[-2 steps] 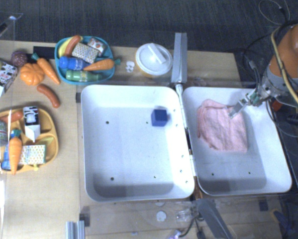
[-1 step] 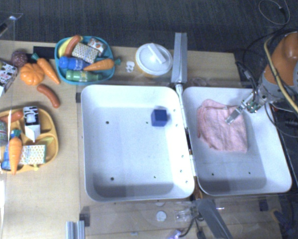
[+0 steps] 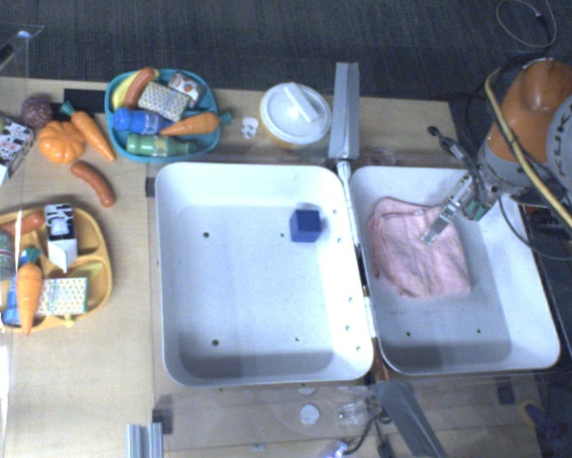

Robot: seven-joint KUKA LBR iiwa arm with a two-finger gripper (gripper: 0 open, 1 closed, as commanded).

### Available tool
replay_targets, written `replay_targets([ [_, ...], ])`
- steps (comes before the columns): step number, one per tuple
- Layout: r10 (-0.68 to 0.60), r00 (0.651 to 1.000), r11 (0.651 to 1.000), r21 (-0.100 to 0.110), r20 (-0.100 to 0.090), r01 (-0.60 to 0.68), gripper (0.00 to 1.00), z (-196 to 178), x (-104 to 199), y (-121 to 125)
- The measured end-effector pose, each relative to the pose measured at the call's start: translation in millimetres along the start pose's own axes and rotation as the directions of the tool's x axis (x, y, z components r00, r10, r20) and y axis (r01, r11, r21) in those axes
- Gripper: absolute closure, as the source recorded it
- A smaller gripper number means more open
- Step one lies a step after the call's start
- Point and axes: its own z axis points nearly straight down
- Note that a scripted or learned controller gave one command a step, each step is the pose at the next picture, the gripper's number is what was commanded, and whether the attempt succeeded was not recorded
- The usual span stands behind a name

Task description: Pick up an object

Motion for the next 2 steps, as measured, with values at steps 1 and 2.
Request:
replay_targets([
  [1, -0.051, 0.999, 0.999, -0.016, 0.001, 0.051, 0.0, -0.3, 17.1, 13.4],
  [2, -0.107, 0.994, 0.994, -0.015, -0.006, 0.107, 0.0, -13.3, 33.8, 7.2],
])
